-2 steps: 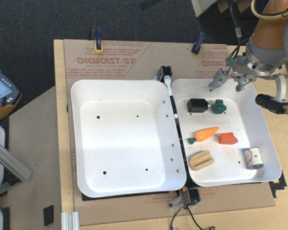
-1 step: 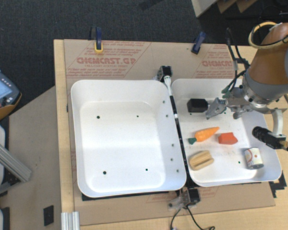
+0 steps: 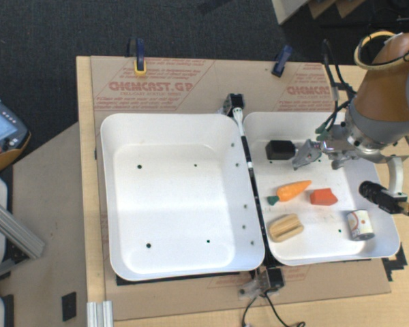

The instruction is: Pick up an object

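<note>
Fingers (image 3: 300, 160) of the gripper (image 3: 307, 155) point toward 8 o'clock over the right bin (image 3: 327, 249). At this slant I cannot tell how far apart they stand, and no object is seen between them.

The gripper sits in the upper half of the bin, with the grey-and-orange arm (image 3: 385, 87) entering from 3 o'clock.

A small black block (image 3: 280, 150) lies just beside the gripper at its 9 o'clock, close to the bin's left wall. Whether the two touch cannot be told.

The remaining candidates lie toward 6 o'clock of the gripper:
- A toy carrot (image 3: 293, 191) lies with its green end pointing to 9 o'clock.
- A red block (image 3: 322, 197) lies just beside the carrot at its 3 o'clock.
- A tan bread-like piece (image 3: 285, 227) lies at the carrot's 6 o'clock.
- A small white can with a red end (image 3: 359, 224) lies on its side near the bin's 4 o'clock corner, well apart from the others.

The left bin (image 3: 170, 203) holds nothing to pick.

Judged step: approach. No grasp is made and nothing is lifted. The black block is the likeliest target, being nearest.

The next move calls for shifting the gripper toward 9 o'clock until it is centred over the block. It should then descend with the jaws spread wide enough to straddle the block, close and lift. The bin wall beside the block leaves little room on that side, and an off-centre closure would probably push the block away.
</note>
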Motion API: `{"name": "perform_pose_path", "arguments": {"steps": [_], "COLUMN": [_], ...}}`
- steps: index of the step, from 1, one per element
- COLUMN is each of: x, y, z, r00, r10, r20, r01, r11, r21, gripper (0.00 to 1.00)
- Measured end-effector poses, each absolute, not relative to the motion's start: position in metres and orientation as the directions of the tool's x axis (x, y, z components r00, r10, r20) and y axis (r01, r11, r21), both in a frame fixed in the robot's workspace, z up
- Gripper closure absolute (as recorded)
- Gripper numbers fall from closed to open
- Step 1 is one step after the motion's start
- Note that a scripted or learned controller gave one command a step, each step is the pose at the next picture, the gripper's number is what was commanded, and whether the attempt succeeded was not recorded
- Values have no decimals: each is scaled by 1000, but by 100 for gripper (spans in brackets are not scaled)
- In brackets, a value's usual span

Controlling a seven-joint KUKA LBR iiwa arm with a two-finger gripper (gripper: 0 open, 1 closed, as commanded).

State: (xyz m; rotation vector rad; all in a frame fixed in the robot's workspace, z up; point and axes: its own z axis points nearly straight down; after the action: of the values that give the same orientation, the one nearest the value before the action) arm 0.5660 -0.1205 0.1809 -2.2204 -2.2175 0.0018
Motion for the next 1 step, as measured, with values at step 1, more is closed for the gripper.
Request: {"name": "perform_pose_path", "arguments": {"steps": [1], "x": [555], "y": [-95], "z": [166], "r00": [-1], "r10": [1000], "r20": [1], "r01": [1000], "r11": [1], "r21": [-3], "gripper": [0]}}
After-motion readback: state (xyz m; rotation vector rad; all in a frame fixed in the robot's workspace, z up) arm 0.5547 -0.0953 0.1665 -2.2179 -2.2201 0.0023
